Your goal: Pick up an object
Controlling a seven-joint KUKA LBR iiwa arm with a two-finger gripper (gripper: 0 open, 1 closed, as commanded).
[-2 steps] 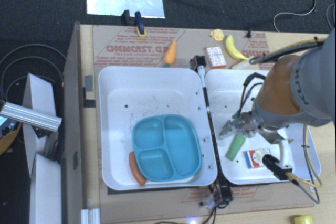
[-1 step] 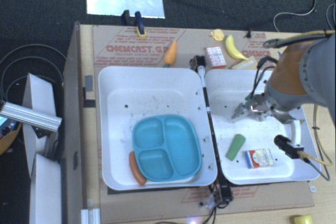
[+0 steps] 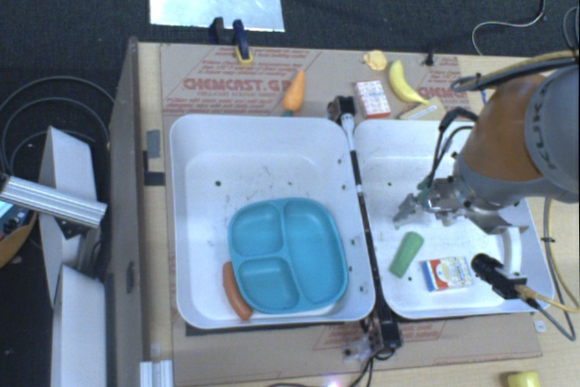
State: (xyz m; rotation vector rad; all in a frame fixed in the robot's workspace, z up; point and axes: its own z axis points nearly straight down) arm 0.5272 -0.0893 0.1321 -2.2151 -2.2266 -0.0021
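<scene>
The right bin (image 3: 390, 149) holds a green pickle-shaped piece (image 3: 406, 254) and a small red, white and blue box (image 3: 449, 273) near its front wall. My gripper (image 3: 419, 204) hangs over the middle of this bin, just above and behind the green piece, apart from it. Its fingers stand open with nothing between them. The left bin (image 3: 208, 149) holds a blue divided plate (image 3: 287, 254) and a brown sausage (image 3: 236, 290) lying at the plate's front left edge.
Behind the bins on the cardboard lie a carrot (image 3: 293, 91), a small printed box (image 3: 372, 98) and a banana (image 3: 403, 82). A divider rail (image 3: 356, 186) runs between the bins. The arm's orange band (image 3: 507, 131) looms over the right bin's far right side.
</scene>
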